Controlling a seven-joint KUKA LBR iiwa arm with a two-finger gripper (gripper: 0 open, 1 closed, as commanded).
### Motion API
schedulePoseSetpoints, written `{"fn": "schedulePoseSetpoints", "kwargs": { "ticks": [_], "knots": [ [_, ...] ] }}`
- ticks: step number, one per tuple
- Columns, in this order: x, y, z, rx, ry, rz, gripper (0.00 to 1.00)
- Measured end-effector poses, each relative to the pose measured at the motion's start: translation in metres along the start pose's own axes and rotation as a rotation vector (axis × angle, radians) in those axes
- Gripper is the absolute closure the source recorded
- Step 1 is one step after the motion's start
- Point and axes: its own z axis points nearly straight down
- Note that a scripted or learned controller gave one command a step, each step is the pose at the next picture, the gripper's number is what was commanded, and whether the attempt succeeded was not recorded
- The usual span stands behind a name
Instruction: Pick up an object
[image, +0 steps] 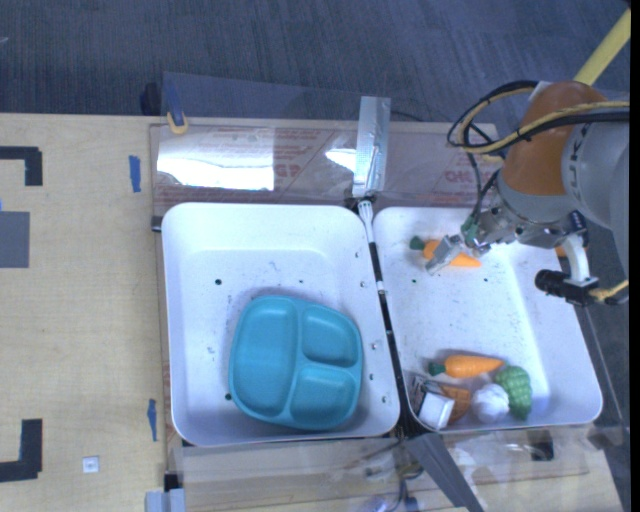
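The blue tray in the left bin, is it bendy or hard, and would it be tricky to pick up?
The blue tray looks like moulded plastic with three dished compartments, so it is probably stiff and fairly light. It lies flat and wide on the left bin, so it should not roll or tip. Its smooth, rounded rim may be slippery and hard for a narrow gripper to pinch.

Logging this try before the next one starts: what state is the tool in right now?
Tool: down at the small orange carrot at the back of the right bin; a grip cannot be told.
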Motion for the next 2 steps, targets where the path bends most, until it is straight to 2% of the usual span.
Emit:
{"fn": "schedulePoseSetpoints", "kwargs": {
  "ticks": [1, 2],
  "knots": [
    [0.000, 0.001, -0.011, -0.003, -0.002, -0.002, 1.00],
    [0.058, 0.037, -0.087, -0.008, -0.002, 0.188, 1.00]
  ]
}}
